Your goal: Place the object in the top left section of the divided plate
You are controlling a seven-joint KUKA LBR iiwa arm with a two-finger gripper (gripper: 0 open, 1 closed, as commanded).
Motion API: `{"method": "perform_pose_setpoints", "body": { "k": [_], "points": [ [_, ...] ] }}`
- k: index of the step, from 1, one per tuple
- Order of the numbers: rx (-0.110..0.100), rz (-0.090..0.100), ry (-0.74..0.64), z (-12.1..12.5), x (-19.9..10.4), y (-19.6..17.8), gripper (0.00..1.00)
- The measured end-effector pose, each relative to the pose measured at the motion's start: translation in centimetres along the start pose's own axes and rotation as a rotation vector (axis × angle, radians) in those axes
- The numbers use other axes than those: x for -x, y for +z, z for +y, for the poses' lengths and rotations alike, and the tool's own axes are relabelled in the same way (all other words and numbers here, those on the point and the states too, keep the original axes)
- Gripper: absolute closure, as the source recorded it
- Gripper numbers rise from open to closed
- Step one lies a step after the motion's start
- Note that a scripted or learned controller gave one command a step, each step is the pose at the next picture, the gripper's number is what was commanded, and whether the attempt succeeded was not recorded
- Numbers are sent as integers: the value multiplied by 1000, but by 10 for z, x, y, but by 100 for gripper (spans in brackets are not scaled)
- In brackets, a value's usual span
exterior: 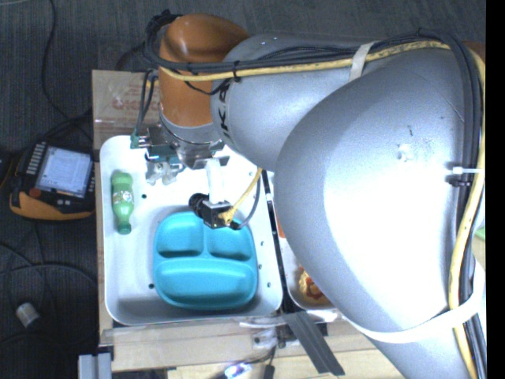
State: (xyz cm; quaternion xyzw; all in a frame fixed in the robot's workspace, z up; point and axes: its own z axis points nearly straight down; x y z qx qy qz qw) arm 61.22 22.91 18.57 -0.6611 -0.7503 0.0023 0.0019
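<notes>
A blue divided plate [207, 268] lies in the lower half of the left white bin [126, 302]. Its two small sections face the far side, and the top left section [180, 239] has nothing in it. A green bottle-shaped object [121, 200] lies along the bin's left wall, apart from the plate. My gripper [162, 170] hangs over the bin's far left part, just right of the green object's top end and above the plate's far edge. A black and yellow cable fitting [211, 210] hangs from the wrist over the plate's top rim.
The arm's grey body covers most of the right bin [293, 297], where an orange-brown item [309, 287] peeks out. A control pendant [57, 178] with its cables lies on the floor to the left. The bench's cardboard edge [118, 93] sits behind the bin.
</notes>
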Motion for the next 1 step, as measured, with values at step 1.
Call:
{"method": "perform_pose_setpoints", "body": {
  "k": [1],
  "points": [
    [0, -2, -40, -24, 30, 56, 100]
  ]
}}
